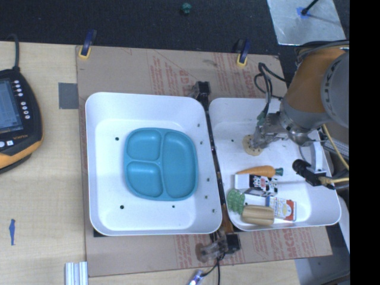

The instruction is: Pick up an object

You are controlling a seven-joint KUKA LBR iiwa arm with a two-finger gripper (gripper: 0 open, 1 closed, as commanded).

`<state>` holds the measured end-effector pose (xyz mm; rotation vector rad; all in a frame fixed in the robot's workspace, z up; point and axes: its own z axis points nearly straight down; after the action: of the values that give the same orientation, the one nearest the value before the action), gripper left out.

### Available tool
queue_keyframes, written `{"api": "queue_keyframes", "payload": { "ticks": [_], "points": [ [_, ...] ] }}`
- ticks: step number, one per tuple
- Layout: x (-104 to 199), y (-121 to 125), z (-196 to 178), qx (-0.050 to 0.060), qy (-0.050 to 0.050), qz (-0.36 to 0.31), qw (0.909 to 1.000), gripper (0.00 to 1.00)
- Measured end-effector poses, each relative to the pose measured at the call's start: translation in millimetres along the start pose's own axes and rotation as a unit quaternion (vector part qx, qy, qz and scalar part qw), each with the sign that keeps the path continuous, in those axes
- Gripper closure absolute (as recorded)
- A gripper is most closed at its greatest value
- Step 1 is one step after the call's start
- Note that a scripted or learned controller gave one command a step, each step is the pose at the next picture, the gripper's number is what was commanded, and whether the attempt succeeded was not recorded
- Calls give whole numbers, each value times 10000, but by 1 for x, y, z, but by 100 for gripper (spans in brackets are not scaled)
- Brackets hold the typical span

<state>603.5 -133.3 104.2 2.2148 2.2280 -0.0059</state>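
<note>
Two white bins side by side. The left bin (107, 206) holds a blue divided plate (160, 162) at its middle. Right of that plate, in the right bin (228, 114), the gripper (256, 140) is down on a small tan disc (253, 146); its grip I cannot tell. Nearer the camera: a carrot (261, 171), a black-and-white carton (260, 184), a green piece (236, 201), a tan cylinder (257, 215) and a flat box (284, 208).
</note>
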Motion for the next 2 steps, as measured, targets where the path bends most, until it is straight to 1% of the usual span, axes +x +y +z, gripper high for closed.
{"api": "queue_keyframes", "payload": {
  "ticks": [1,2],
  "points": [
    [0,0,0,1,-2,-2,10000,0],
    [9,39,12,1,9,3,10000,0]
  ]
}}
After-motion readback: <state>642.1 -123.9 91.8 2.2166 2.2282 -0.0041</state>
